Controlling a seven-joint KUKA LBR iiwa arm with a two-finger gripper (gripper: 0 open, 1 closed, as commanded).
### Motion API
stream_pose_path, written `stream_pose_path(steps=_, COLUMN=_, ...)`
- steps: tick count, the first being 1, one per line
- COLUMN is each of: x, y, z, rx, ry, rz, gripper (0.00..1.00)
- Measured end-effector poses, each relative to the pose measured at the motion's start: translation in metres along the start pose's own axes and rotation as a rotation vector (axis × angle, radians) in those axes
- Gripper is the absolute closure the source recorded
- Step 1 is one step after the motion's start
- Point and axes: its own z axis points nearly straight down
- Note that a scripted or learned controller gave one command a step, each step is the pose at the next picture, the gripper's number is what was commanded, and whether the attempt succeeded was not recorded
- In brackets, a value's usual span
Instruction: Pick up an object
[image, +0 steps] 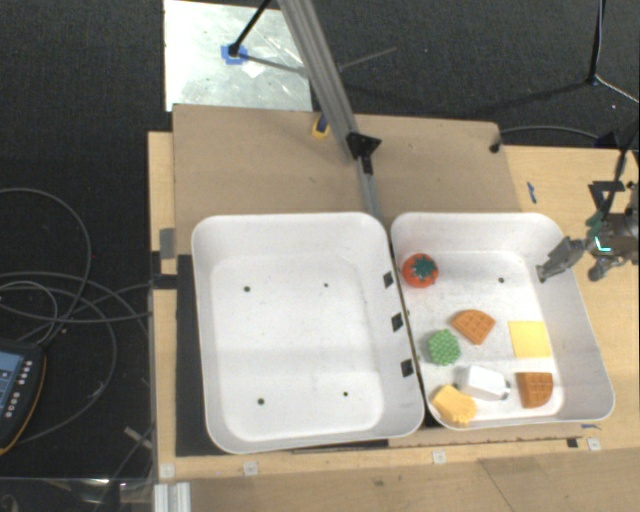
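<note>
While nothing is yet grasped, you are at the approach step: the jaws (572, 256) hang over the right bin's (590, 330) far right rim; whether they are spread, I cannot tell. Your nearest candidates, the yellow block (529, 338) and waffle piece (473, 325), lie nearer the camera; descent and alignment are required.

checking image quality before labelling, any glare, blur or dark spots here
Camera view: even, soft lighting, faint shadows; the white bins are bright but not blown out; the items are sharp enough to separate, like the tomato; the gripper at the right edge is small and slightly blurred.
</note>
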Motion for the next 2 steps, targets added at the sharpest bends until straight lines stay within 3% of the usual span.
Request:
stream_pose_path(steps=1, x=0.000, y=0.001, z=-0.002, rx=-0.004, ry=-0.001, rz=-0.001, gripper=0.00)
stream_pose_path(steps=2, x=0.000, y=-0.002, z=0.060, rx=0.001, ry=0.000, rz=0.003, gripper=0.00)
